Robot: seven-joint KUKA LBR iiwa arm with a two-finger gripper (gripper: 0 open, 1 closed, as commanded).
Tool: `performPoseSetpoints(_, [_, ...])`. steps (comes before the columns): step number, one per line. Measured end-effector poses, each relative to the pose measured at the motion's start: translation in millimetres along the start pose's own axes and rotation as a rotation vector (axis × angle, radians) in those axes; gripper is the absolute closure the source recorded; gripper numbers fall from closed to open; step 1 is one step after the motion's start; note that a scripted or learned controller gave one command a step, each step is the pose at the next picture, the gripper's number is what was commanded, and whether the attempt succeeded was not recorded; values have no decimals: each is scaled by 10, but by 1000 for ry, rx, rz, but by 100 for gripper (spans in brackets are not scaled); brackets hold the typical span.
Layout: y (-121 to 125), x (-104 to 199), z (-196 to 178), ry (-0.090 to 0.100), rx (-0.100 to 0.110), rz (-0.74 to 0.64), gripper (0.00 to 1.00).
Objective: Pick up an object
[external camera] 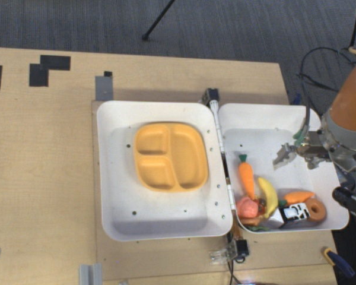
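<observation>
Across the lower three quarters of the frame runs a pale wooden table (41,177); above it, along the top, lies grey carpet (77,10) crossed by one thin dark rod (166,10) slanting down from the upper centre. Three black patches (47,69) mark the table at upper left. One small grey bracket (104,88) stands just above the left bin's upper left corner.

Two white bins sit side by side at centre, touching along a shared edge. The left bin (115,218) holds one yellow tray (169,157) with three compartments, set near its middle. The right bin (255,123) holds a cluster of objects packed into its lower edge: one carrot (246,179) with a green top, lying upright in the frame; one banana (268,196) just to its right; one pink fruit (247,207) below the carrot; one second orange carrot-like piece (299,197) lying crosswise to the right; one brown doughnut (315,210) at the lower right corner; one black-and-white box (293,213) between banana and doughnut. A green item beneath them is too hidden to identify.

One arm (351,108) enters at the right edge, orange above grey. Its end effector (286,155) hangs over the upper right part of the right bin, above the cluster and apart from it. Its fingers are spread, nothing between them.
</observation>
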State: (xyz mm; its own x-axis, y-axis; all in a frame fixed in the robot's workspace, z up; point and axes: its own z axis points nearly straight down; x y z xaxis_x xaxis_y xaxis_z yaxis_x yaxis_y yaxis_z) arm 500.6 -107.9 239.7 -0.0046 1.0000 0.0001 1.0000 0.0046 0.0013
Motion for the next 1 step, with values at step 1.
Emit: performPoseSetpoints(1, [20,610,561,1,1,-97,0])
